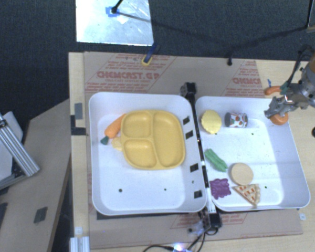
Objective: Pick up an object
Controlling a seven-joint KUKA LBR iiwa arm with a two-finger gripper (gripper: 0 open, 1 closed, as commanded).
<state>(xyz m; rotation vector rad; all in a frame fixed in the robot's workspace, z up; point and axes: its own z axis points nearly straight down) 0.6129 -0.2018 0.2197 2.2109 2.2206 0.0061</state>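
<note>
The right bin (283,156) holds a yellow lemon (211,121), a small can on its side (235,120), a green pickle (216,159), a tan round cookie (241,173), a purple grape bunch (219,188) and a pizza slice (248,193). My gripper (277,108) hangs over the far right corner of this bin, well right of the can. An orange piece (279,118) shows just below it and another (272,91) just above. I cannot tell whether these belong to the gripper or are something held.
The left bin (102,182) carries a yellow divided plate (149,139) with a carrot (113,126) at its left edge. A black hinge strip (198,151) runs between the bins. A shiny sheet (114,14) lies beyond the bench.
</note>
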